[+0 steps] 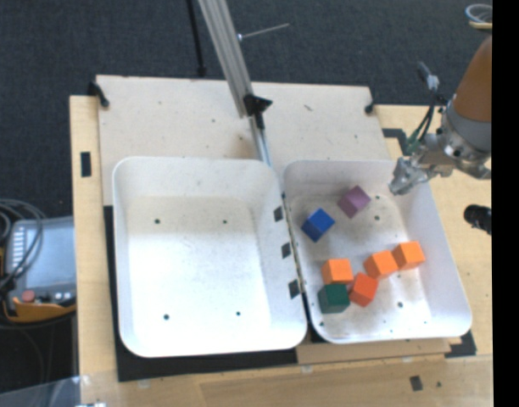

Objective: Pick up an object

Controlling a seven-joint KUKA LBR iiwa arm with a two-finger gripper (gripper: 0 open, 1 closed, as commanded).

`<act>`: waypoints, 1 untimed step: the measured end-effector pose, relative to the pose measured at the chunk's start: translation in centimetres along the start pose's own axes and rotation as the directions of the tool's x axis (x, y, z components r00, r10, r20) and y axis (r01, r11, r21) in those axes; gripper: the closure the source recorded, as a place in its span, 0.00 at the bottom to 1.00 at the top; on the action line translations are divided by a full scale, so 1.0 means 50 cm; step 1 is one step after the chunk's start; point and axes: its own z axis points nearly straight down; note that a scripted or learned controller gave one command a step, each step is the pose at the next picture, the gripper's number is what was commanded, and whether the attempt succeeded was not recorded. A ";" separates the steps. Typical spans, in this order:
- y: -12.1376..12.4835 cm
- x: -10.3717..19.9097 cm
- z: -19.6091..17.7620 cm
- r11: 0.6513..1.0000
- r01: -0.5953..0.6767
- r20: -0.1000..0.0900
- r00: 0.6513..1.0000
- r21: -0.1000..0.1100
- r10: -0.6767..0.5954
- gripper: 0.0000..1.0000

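1. The right bin (442, 265) holds seven small blocks, and each of them lies on the white floor of the bin.
2. A purple block (354, 201) lies in the far part of this bin, and a blue block (318, 224) lies just beside it, nearer to the wall that the two bins share.
3. In the near part there is a group of five blocks. One orange block (337, 270) touches a dark green block (333, 298) that lies in front of it.
4. A red-orange block (363, 289) lies just to the right of the green one and touches it.
5. Two more orange blocks (395, 259) lie side by side, touching each other, to the right of the group.
6. The jaws (402, 179) are over the far right corner of the right bin, near the purple block but apart from it. No block is between them. If they are spread or pressed together, the view is too small and blurred to tell.
7. The arm (471, 100) comes in from the right, with its orange band above the grey wrist.
8. The left bin (200, 253) stands beside the right bin, and their walls touch.
9. Both bins rest on a pale wooden tabletop (192, 117). A metal pole (230, 53) rises at a slant from behind the bins.
10. A grey device with cables (39, 265) lies on the dark floor at the left.
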 end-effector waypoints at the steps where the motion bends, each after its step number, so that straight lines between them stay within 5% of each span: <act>1: 0.003 -0.002 -0.078 1.000 0.003 0.000 1.000 -0.002 -0.003 1.00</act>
